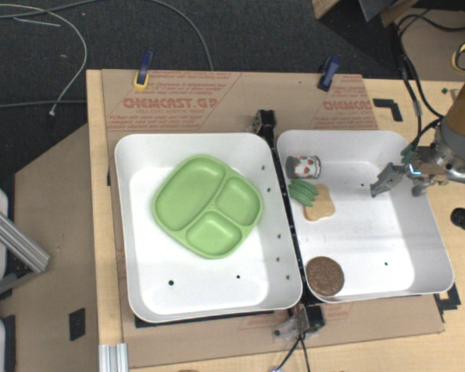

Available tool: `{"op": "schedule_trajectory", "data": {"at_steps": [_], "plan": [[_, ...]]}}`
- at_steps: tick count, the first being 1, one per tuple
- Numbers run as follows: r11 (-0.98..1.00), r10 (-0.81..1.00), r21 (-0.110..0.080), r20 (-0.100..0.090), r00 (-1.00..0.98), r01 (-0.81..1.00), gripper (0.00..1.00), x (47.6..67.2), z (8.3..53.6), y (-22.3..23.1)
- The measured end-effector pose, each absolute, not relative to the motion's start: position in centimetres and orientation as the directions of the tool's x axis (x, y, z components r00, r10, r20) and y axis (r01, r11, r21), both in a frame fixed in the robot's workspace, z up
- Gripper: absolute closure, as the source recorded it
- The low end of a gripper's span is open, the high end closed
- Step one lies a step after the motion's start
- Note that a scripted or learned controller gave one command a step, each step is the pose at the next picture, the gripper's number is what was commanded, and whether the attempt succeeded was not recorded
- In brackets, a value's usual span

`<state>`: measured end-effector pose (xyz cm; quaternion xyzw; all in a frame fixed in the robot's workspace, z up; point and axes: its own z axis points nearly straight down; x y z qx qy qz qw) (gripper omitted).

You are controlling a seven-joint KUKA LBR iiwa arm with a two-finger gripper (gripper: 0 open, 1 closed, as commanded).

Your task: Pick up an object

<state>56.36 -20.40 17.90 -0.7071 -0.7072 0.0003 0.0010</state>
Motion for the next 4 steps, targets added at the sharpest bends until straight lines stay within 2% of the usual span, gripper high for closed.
{"op": "schedule_trajectory", "data": {"at_steps": [2, 3, 4], "plan": [[0.000, 1.000, -0.006, 0.003, 0.000, 1.000, 0.00, 55.8, 8.2, -21.2], [0.000, 1.000, 0.001, 0.002, 0.000, 1.000, 1.00, 56.0, 9.6, -21.3], [0.001, 1.000, 0.007, -0.002, -0.001, 1.000, 1.00, 56.2, 16.1, -21.1]]}}
